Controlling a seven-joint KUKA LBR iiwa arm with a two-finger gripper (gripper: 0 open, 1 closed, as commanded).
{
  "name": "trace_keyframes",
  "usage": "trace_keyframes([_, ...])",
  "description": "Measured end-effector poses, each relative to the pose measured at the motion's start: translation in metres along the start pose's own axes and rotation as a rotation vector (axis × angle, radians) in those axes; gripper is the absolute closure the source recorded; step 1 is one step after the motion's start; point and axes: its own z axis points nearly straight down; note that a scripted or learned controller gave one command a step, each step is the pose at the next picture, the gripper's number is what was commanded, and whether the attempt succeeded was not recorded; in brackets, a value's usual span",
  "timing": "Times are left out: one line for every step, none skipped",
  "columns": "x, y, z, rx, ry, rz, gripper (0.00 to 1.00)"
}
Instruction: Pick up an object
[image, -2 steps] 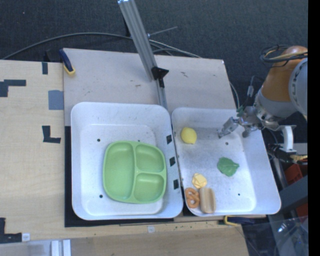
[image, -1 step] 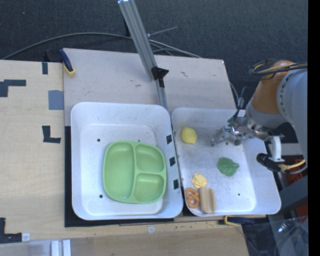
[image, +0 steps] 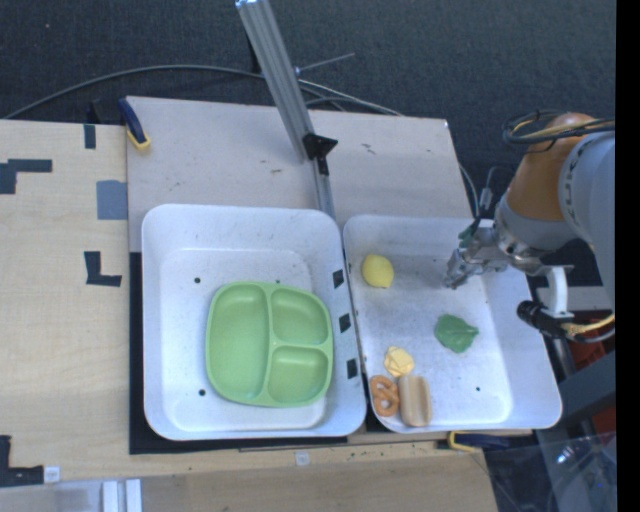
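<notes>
Reaching phase: the claw (image: 462, 268) is seen low over the right bin (image: 520, 395), near its upper right part, with nothing visibly between it and the bin floor.
Nearest objects: a yellow lemon-like ball (image: 377, 270) lies to the claw's side, apart from it; a green leafy piece (image: 456, 333) lies just below it in the view.
Other objects: a small yellow piece (image: 398, 360), a pretzel (image: 383, 395) and a tan bread roll (image: 414, 400) are clustered at the bin's lower edge, touching or nearly so.
Claw state: it cannot be told whether the claw is spread or pressed together; no object is seen pinched.
Next move: a shift over one object and a descent are judged to be needed.
Counts: five pickable objects; two bins; one green divided plate (image: 270, 343) in the left bin (image: 170, 300); one table (image: 60, 300).
</notes>
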Motion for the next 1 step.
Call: trace_keyframes([-0.0069,0.0036,-0.061,-0.008,-0.002,0.004,1.0])
